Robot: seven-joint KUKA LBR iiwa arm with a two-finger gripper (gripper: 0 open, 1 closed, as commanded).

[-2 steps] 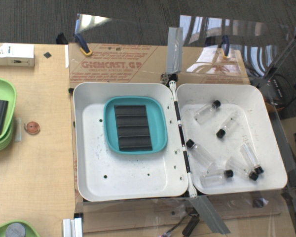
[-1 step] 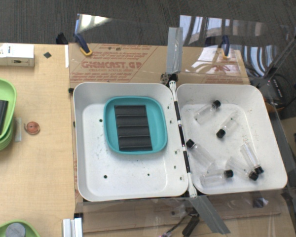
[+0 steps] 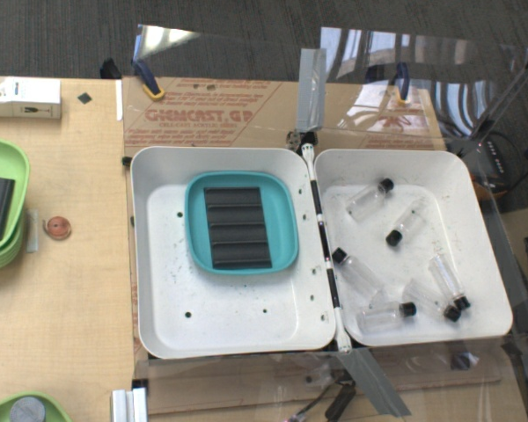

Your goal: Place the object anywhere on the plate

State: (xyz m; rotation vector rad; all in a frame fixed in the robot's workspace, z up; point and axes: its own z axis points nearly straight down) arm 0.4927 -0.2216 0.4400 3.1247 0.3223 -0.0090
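A teal square plate [image 3: 242, 223] with a dark ribbed insert lies in the left white bin [image 3: 158, 306], toward its upper middle. The right white bin [image 3: 475, 236] holds several clear plastic vials with black caps, lying on their sides. One vial [image 3: 370, 197] is near the top, one [image 3: 405, 225] in the middle, one [image 3: 355, 270] at the left, one [image 3: 387, 316] near the bottom and one [image 3: 446, 287] at the lower right.
Brown cardboard [image 3: 211, 108] and clear plastic sheets stand behind the bins. A green tray [image 3: 4, 205] sits at the far left on the wooden bench, with a small orange disc [image 3: 58, 227] beside it. A white box [image 3: 22, 99] lies at the upper left.
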